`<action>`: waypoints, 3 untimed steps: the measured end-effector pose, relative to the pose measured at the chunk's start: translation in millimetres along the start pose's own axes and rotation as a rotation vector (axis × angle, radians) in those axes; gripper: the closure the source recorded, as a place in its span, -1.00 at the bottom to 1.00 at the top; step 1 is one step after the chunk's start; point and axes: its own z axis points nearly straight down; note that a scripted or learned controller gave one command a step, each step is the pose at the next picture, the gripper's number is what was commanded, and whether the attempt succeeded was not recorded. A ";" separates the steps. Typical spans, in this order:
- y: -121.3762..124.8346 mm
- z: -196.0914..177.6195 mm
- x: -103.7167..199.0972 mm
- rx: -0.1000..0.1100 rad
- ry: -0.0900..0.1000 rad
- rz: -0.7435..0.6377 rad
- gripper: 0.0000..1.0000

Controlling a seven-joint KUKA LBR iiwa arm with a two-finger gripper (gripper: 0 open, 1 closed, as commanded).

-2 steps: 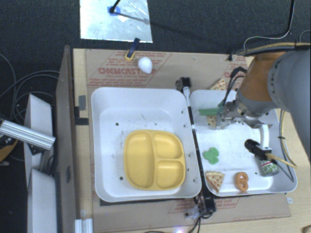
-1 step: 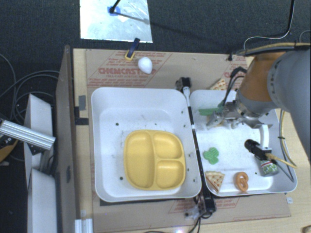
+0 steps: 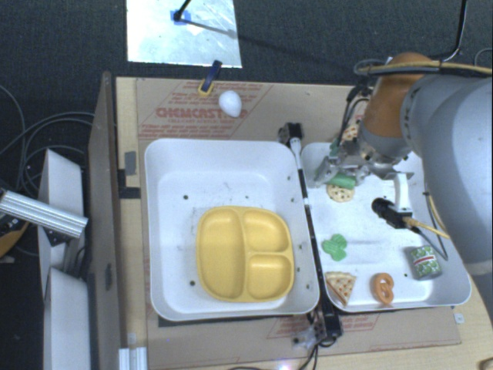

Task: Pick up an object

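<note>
Pincer (image 3: 344,173) down in right bin (image 3: 447,287), far end, right above the round cookie (image 3: 340,193); can't tell its state. Nearer than cookie: green piece (image 3: 334,246), pizza slice (image 3: 340,286), pretzel (image 3: 382,287), can (image 3: 424,261).

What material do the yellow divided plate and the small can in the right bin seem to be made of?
The yellow divided plate looks like moulded plastic: even colour, soft sheen, rounded compartment edges. The small can looks like metal or plastic with a printed green label; it is too small to tell which.
</note>
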 end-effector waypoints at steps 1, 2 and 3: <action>-1.6 -0.3 -9.7 -0.005 0.002 0.007 -1.00; -1.8 -11.6 -9.8 -0.001 0.002 0.003 1.00; -20.9 -117.5 30.3 -0.015 0.004 -0.001 1.00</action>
